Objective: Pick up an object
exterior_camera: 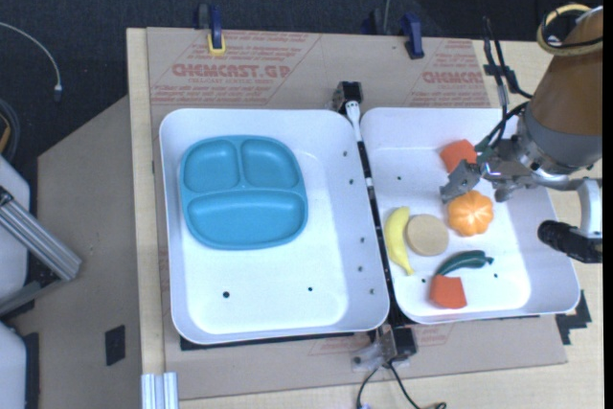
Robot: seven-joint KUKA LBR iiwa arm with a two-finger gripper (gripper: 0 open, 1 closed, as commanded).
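Camera view: the end effector (479, 179) sits low in the right bin (407, 292), its fingers parted a little just above the orange (470, 215) and gripping nothing. An orange block (458, 154) lies just behind it; a banana (397, 240), tan disc (427, 235), green pepper (461, 262) and red block (448, 292) lie nearer the front. The left bin (259, 302) holds a blue tray (244, 192).
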